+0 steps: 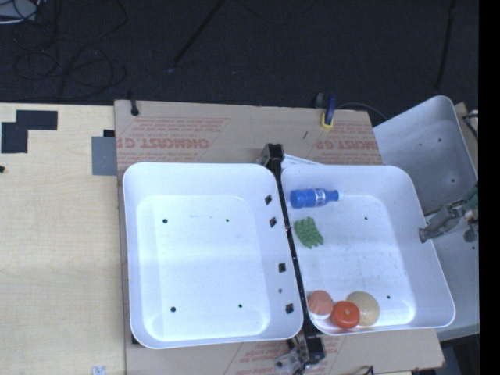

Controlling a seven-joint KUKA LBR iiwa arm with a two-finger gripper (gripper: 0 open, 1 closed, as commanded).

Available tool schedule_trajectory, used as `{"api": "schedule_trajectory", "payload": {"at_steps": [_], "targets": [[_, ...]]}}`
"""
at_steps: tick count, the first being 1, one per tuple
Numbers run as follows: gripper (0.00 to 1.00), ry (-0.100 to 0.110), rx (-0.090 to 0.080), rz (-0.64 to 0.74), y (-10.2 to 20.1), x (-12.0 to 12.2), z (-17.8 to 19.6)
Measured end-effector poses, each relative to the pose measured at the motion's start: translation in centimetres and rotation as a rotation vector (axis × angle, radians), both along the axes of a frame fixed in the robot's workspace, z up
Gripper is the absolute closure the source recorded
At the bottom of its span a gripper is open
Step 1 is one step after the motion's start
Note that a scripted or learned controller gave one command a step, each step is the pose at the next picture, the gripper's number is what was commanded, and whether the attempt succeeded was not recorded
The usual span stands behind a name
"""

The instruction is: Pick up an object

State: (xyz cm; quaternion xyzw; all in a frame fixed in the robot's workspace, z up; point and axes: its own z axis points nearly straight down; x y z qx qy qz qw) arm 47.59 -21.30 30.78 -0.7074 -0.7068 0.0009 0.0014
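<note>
Nothing picked yet. The gripper (447,222) sits out at the right edge, beyond the right bin (422,209), and whether its fingers are spread or pressed together I cannot tell. The candidates all lie in that bin: blue bottle (313,198) near the top, green piece (308,231) below it, and three round items clustered at the bottom left corner, the red one (345,314) in the middle. Reach, descent and grasp all remain, I'd judge.
</note>
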Motion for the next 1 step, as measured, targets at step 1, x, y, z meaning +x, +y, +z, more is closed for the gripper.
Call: {"api": "schedule_trajectory", "payload": {"at_steps": [1], "targets": [[0.0,0.001,0.001,0.0,0.01,-0.01,-2.44]]}}
